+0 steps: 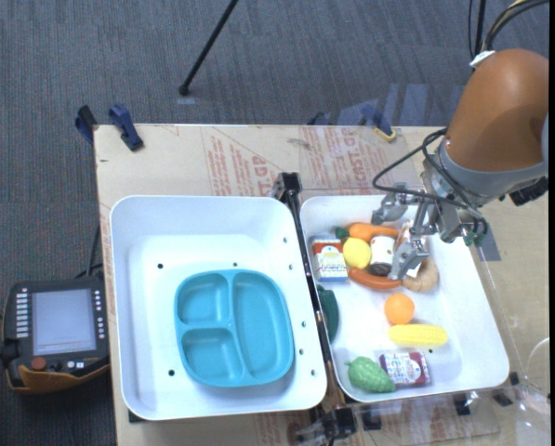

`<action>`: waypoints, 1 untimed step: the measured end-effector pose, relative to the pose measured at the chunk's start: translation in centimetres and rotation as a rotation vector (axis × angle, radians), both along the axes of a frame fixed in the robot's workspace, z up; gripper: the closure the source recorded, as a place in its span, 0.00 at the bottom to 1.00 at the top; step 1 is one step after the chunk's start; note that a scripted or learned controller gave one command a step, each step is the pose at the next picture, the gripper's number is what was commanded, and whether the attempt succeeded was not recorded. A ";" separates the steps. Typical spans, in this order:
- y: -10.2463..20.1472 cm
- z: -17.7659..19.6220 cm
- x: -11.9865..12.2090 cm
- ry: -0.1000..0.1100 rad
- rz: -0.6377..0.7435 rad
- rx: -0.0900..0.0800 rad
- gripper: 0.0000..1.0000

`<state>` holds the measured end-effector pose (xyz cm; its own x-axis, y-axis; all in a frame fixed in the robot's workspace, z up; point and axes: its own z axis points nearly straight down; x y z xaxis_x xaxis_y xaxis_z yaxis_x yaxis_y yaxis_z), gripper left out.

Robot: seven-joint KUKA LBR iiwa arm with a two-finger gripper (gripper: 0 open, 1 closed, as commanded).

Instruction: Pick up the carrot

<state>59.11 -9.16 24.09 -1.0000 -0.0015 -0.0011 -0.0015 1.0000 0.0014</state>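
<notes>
At the far left, off the worktop [193, 156], a handheld control pendant [59, 328] lies on the floor, out of the arm's way. The worktop itself carries two shallow white bins set side by side, their inner rims nearly touching, so that things can be moved from one to the other with a short reach.

The left bin [133, 249] holds a blue divided plate [232, 328] lying flat near its middle; its compartments are bare, so it looks like a waiting destination rather than part of this step.

The right bin [477, 328] is where the toy food is heaped. Along its left rim lies a dark green piece [328, 312], and at the near edge a green leafy vegetable [370, 374] beside a small red packet [405, 368]. Above them sit a yellow corn cob [418, 335] and an orange ball [400, 308]. Farther back a small carton [330, 260] touches a yellow lemon [356, 253].

The carrot [362, 231] lies at the back of that cluster, just behind the lemon, its orange body pointing right. A red-orange sausage-like piece [377, 282] curves below the lemon, easy to confuse with it.

The tool [409, 256] hangs low over this crowd, just right of the carrot, beside a brownish piece [424, 277]. Whether it is wide or narrow I cannot tell, and nothing is visibly gripped. My judgement: the carrot is not yet picked, and tight neighbours make a clean grasp hard.
</notes>
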 end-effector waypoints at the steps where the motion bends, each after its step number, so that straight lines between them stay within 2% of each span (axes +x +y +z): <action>1: -4.5 -15.4 -2.5 0.008 -0.095 0.002 0.00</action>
<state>56.63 -13.65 8.70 -0.9956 0.0938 0.0073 0.0938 0.9956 0.0028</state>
